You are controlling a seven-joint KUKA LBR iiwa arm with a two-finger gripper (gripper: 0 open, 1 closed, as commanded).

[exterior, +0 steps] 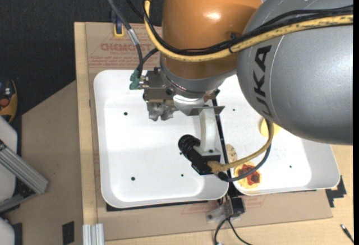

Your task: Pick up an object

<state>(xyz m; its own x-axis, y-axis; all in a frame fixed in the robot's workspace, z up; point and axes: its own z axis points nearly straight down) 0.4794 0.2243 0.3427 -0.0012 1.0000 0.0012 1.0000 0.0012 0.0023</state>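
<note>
Currently no pickup confirmed. Gripper (160, 109) set low over bare floor of the bin at view left (118, 148); grip state impossible to tell. Red-and-orange object (250, 176) lying in the bin at view right (305, 168), untouched. Grasp and lift judged outstanding.

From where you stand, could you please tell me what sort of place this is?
Probably a robotics lab bench: a KUKA arm above the white left bin and right bin, cardboard beneath, aluminium framing at left.

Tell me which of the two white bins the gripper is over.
The bin on the view's left; the gripper is above its far half. The other bin holds a red-and-yellow thing.
</note>
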